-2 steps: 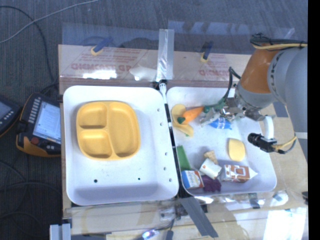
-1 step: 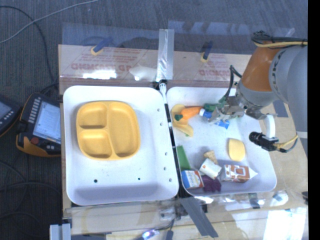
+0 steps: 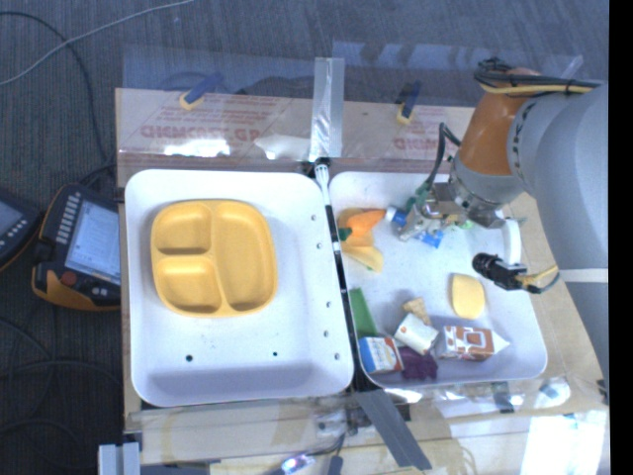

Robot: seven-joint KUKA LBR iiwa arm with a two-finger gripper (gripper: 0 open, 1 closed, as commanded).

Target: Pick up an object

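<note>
The pick is judged to be at the approach stage: no object is seen lifted, and every item in view rests on a bin floor. The arm (image 3: 514, 137) reaches in from the right and places the tool (image 3: 435, 211) low over the rear part of the right bin (image 3: 529, 349), directly at a small blue-and-white object (image 3: 420, 228) that lies there. The wrist hides the tip of the tool, so how far it is open cannot be told, and no object can be confirmed in its grasp; contact with the blue-and-white object is possible but not verifiable. The remaining candidates lie in the same bin: an orange piece (image 3: 364, 221) and a yellow wedge (image 3: 364, 256) near the divider, a yellow disc (image 3: 467, 296) to the right, a green strip (image 3: 360, 310), and cartons (image 3: 473, 342) along the front edge. The left bin (image 3: 237, 364) carries a yellow tray (image 3: 213, 256). Remaining steps, as judged: secure one object and raise it clear of the bin.
</note>
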